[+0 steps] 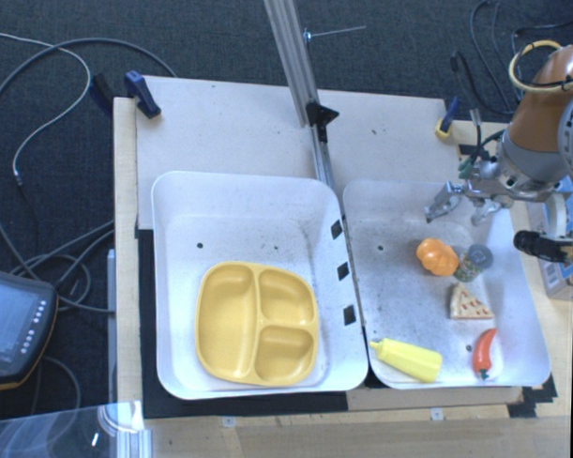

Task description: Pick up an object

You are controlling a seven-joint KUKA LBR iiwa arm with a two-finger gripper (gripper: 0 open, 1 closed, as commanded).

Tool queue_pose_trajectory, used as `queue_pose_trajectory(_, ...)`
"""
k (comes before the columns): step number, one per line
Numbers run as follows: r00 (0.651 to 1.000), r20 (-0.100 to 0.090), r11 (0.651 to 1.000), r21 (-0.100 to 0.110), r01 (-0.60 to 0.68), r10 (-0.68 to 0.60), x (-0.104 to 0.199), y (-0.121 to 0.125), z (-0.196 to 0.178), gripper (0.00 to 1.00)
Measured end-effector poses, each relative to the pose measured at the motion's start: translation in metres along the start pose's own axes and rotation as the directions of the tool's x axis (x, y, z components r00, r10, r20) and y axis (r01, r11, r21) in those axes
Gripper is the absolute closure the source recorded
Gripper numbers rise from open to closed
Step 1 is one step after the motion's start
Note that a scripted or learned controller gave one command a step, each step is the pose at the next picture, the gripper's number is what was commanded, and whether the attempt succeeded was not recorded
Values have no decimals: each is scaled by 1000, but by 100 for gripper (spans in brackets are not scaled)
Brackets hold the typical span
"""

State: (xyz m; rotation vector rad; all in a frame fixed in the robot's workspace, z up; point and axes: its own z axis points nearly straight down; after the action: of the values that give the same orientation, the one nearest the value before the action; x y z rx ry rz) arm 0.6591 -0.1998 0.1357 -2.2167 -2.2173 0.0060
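Observation:
The right bin (390, 218) holds an orange fruit-like object (437, 257), a small grey-green jar (473, 262), a waffle-patterned wedge (469, 303), a red chilli (485, 352) and a yellow corn-like piece (409, 359). My gripper (461, 207) hangs over the bin's far right part, a little above and beyond the orange object. Its two fingers are spread apart with nothing between them.
The left bin (175, 210) holds a yellow divided plate (257, 322). A metal rail (294, 55) slants down between the bins. Blue clamps (141, 92) sit at the bench's back corners. Cables lie on the floor at left.

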Motion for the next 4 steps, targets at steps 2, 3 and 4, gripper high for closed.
queue_pose_trajectory(2,1000,3,1000,-8,2,-2,1,2,30,100)
queue_pose_trajectory(3,1000,4,1000,-15,2,-2,7,3,-33,100)
queue_pose_trajectory(4,1000,5,1000,-17,2,-2,10,0,-98,100)
